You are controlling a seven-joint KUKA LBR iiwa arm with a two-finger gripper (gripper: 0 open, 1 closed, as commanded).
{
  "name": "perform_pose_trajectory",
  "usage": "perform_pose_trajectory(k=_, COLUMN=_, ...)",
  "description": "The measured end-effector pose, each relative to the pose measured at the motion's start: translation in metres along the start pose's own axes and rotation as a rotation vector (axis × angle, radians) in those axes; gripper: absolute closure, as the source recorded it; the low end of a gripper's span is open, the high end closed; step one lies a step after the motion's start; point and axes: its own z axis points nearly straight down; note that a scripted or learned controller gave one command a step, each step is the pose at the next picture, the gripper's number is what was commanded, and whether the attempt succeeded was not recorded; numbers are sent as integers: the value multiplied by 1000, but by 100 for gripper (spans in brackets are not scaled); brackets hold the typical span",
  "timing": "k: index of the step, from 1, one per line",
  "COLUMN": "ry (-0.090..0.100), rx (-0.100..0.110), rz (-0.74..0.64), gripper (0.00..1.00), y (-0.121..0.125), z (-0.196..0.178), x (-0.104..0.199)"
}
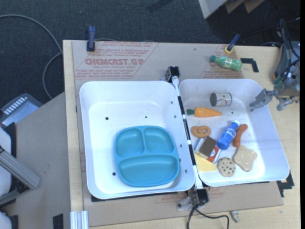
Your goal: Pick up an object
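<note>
The right bin (271,128) holds several toy foods. Among them are a small grey can (220,99), an orange carrot (205,112), a pretzel (200,130), a blue bottle (228,135), a red sausage (240,133), a slice of toast (244,158), a cookie (226,167), a brown-and-red block (208,148) and a yellow cheese wedge (203,162). My gripper (271,100) hovers over the bin's upper right rim, open, with nothing between its fingers. It is to the right of the can and apart from every object.
The left bin (95,104) carries a blue divided plate (146,155). A green bottle (226,62) lies on the cardboard behind the right bin. Black clips join the bins at their shared wall (181,113). The arm's body sits at the right edge.
</note>
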Motion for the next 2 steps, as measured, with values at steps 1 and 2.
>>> perform_pose_trajectory(k=1, ry=2, rx=4, rz=0, gripper=0, y=-14, z=146, x=35)
perform_pose_trajectory(k=2, ry=-1, rx=-3, rz=1, gripper=100, y=-12, z=134, x=34)
